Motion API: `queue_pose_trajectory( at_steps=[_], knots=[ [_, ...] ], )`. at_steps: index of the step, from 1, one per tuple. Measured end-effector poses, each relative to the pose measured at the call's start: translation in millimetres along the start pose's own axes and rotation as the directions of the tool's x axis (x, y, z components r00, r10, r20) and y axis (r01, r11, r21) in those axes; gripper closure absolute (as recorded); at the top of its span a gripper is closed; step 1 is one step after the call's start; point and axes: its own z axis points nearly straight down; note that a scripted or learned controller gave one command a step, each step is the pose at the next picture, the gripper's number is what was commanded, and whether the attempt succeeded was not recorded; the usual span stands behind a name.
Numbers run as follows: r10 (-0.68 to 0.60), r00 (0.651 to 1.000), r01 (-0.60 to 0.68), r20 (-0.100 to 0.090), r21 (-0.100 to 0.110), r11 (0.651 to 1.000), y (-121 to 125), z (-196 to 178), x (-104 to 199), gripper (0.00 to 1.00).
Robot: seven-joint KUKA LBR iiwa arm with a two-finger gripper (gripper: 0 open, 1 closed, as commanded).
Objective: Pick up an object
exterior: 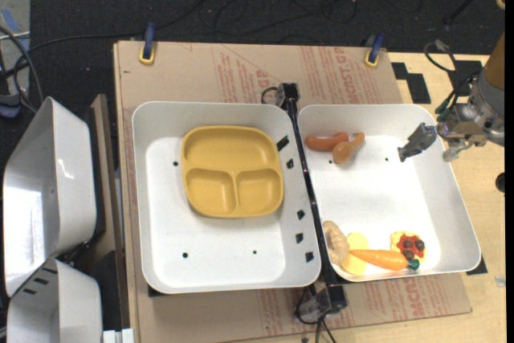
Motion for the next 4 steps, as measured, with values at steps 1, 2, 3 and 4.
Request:
queue_pose_trajectory(
  at_steps=[1, 2, 3, 4],
  knots=[
    [-0.002, 1.0, 0.002, 0.002, -0.009, 1.0, 1.9, -4.6, 0.2, 0.0],
    [0.001, 1.0, -0.001, 0.0, -0.003, 1.0, -6.4, 54.7, -3.2, 0.0],
    [0.001, 1.0, -0.001, 0.001, -0.004, 1.0, -7.4, 100.9, -10.2, 0.0],
    [0.001, 1.0, -0.001, 0.0, -0.004, 1.0, -10.7, 144.6, -11.2, 0.0]
  ],
)
